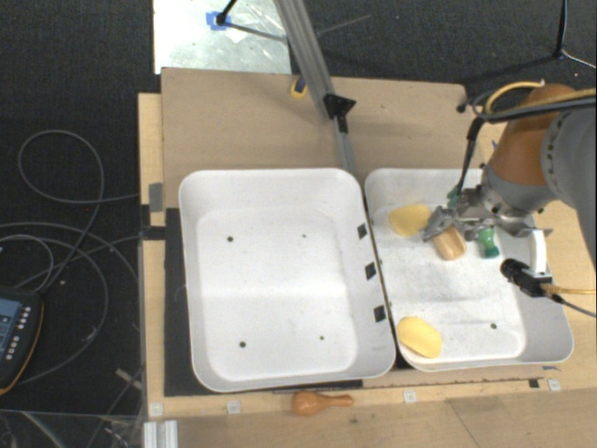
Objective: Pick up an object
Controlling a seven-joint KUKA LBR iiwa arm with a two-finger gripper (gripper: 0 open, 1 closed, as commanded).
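The desk carries two shallow white bins side by side. The left bin sits bare-floored, and the right bin holds everything worth reaching for. The arm comes in from the right, its orange band above the wrist, and bends down over the upper part of the right bin so that the pincer hangs low among a small cluster of things.

That cluster is the likely target. A pale yellow lump lies toward the bin's left wall. Just beside it, a tan cork-like piece sits right under the metal tips, and a small green item is close on the other side, partly hidden by the wrist. A second yellow lump lies well apart near the bin's front edge, and an orange-brown pear-shaped thing rests on the desk outside the bins.

I cannot tell whether the pincer is spread or pressed together, nor whether it is touching the tan piece or only above it.

To do this step well, I judge the closing should centre on one thing only. The tan piece and the yellow lump are near enough that an off-centre squeeze could nudge one away or trap both badly. A straight, slow lift afterwards would show at once whether anything came along.
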